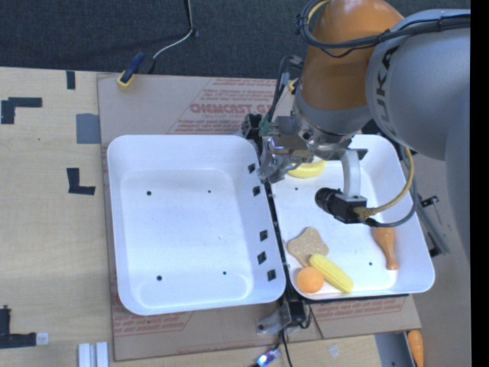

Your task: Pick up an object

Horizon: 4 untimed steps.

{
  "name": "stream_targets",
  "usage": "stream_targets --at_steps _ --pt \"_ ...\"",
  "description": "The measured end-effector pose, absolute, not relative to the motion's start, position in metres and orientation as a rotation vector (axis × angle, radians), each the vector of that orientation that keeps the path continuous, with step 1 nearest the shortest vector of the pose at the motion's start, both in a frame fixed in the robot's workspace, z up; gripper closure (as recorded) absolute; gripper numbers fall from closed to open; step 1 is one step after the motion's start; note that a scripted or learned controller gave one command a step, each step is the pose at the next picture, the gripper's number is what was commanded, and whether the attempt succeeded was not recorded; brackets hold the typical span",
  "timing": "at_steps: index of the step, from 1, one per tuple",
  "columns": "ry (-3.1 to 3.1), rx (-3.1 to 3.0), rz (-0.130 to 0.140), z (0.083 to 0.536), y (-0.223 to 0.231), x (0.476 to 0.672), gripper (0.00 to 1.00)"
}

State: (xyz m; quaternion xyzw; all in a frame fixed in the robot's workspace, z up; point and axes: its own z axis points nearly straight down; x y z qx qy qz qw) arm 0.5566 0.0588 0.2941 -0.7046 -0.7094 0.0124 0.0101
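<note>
My gripper [276,161] hangs over the far left corner of the right bin [412,281], close to the divider between the two bins. A yellow banana-like piece [307,171] lies just right of it, partly hidden under the wrist. Toward the near side of the same bin lie a tan bread slice [306,244], a yellow corn cob [331,273] and a small orange ball [309,280]. An orange-brown drumstick shape [386,245] rests along the right wall. Nothing can be seen held in the gripper.
The left bin [122,205] stands beside the right one on a cardboard sheet [206,109]. A black cylinder on a cable [340,204] hangs from the arm over the right bin. The bulky grey and orange arm [359,44] covers the far right.
</note>
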Motion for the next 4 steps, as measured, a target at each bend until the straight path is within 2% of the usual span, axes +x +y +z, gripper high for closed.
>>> stream_targets --at_steps 4 --pt "-2.212 -2.187 0.06 0.326 0.06 0.557 1.0"
